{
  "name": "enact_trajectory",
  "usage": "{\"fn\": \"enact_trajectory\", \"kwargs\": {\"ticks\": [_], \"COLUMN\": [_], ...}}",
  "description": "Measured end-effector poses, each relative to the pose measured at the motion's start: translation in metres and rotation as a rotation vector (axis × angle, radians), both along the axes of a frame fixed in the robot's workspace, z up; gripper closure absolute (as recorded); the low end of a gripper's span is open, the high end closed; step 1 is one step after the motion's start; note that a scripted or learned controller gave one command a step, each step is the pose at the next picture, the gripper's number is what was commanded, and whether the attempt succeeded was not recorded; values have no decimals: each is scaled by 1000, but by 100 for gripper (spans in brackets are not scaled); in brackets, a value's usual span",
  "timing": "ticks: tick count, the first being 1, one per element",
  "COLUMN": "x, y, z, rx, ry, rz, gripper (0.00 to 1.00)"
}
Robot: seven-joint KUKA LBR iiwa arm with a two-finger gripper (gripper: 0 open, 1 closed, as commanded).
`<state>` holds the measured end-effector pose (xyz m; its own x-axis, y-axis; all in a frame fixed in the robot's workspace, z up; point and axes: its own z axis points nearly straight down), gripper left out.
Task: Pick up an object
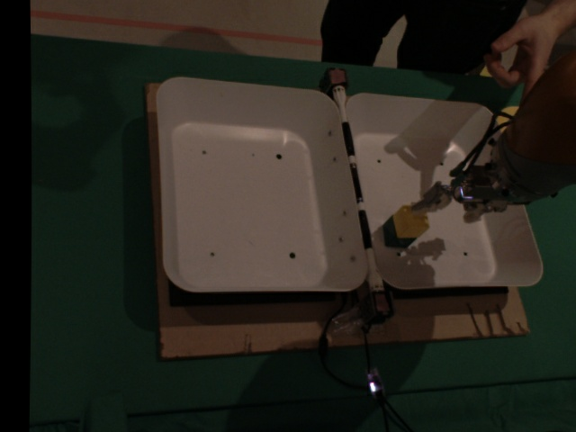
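Observation:
A small block with a yellow top and dark green sides (405, 226) lies in the right bin (468, 264), near its left wall. My gripper (438, 197) reaches in from the right and hangs just above and to the right of the block, its tip close to the block's upper corner. Nothing shows between its fingers. The grey wrist and orange band rise toward the right edge of the camera view.
The left bin (184, 115) sits beside the right one, with a black-and-white rod (354, 169) along the seam. Both rest on a cardboard sheet (270, 336) over green cloth. A person's hand (526, 48) hovers at the back right. Cables (364, 367) trail in front.

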<state>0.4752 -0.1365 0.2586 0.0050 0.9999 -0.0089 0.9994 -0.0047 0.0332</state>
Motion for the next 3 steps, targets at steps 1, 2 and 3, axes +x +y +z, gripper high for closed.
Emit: {"fn": "enact_trajectory", "kwargs": {"ticks": [1, 2, 3], "x": [0, 1, 3], "y": [0, -1, 7], "z": [0, 12, 71], "rx": [0, -3, 6], "ry": [-2, -6, 25], "rz": [-1, -5, 3], "gripper": [0, 100, 100]}}
